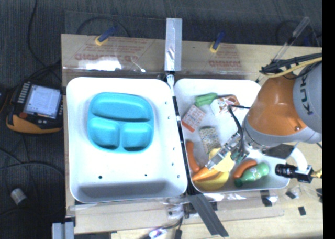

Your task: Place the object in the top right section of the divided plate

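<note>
Bright, even overhead light; perhaps slightly soft.

The grey arm (314,101) reaches in from the right, its orange band (275,109) bulking large above the wrist. Below the band, the wrist angles down and toward the left, ending in the claw (219,159), which points toward the lower left. The claw's metal fingers (224,153) slant downward at low height, but the view from above does not settle how far apart they stand.
</note>
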Tool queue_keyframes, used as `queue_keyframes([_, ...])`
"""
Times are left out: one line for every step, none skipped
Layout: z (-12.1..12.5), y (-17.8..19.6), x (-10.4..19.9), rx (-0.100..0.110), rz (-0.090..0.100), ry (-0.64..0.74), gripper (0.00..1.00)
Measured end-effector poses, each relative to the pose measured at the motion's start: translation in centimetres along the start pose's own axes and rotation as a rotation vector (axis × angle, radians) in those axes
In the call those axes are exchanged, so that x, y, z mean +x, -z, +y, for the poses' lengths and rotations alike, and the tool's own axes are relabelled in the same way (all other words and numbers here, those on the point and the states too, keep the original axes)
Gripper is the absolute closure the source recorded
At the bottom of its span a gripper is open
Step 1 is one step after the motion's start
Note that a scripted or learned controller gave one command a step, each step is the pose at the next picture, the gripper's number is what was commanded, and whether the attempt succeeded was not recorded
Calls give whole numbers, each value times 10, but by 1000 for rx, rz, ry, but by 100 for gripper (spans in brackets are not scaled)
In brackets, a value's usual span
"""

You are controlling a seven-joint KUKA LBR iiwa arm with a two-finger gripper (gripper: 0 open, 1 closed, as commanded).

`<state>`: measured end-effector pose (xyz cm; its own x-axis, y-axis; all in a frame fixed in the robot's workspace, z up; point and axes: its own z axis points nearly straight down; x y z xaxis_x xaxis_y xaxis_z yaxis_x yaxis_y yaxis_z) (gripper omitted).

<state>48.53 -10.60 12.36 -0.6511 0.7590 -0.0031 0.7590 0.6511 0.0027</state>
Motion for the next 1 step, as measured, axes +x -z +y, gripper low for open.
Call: queue_keyframes([31,19,-16,2,6,83,100])
